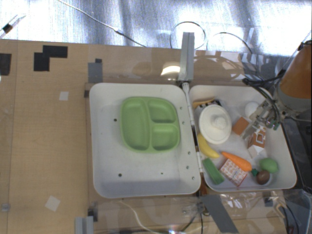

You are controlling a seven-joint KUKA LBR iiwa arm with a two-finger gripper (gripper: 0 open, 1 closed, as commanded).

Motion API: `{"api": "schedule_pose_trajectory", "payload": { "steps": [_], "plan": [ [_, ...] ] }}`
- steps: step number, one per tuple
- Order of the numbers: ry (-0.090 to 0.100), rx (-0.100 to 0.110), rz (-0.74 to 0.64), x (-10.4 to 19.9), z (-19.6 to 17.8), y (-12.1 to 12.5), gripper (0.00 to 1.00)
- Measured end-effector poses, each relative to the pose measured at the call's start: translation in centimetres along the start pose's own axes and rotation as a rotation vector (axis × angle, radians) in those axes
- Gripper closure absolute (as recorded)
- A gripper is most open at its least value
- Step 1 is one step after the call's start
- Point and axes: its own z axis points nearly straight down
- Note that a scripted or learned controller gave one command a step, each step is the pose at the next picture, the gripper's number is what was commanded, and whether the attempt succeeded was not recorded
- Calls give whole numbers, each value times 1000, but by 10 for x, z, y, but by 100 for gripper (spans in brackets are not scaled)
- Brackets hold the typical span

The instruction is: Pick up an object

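Observation:
My gripper hangs low over the right bin, reaching in from the right below the orange band of the arm. It sits between a brown block on its left and a small brown-and-white carton just below it. A white egg-like ball lies just above it. Nothing is seen held in it.
The right bin also holds a white round lidded bowl, a banana, a carrot, a green stick, a red patterned box, a brown ball and a green ball. A green divided plate lies in the left bin.

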Motion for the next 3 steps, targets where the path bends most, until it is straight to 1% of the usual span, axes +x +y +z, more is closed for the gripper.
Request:
{"api": "schedule_pose_trajectory", "payload": {
  "steps": [1, 2, 3],
  "plan": [
    [-6, -6, 72, -20, 33, 16, 0],
    [-7, -7, 265, 13, 33, 14, 0],
    [-20, -12, 259, 10, 19, 16, 100]
  ]
}}
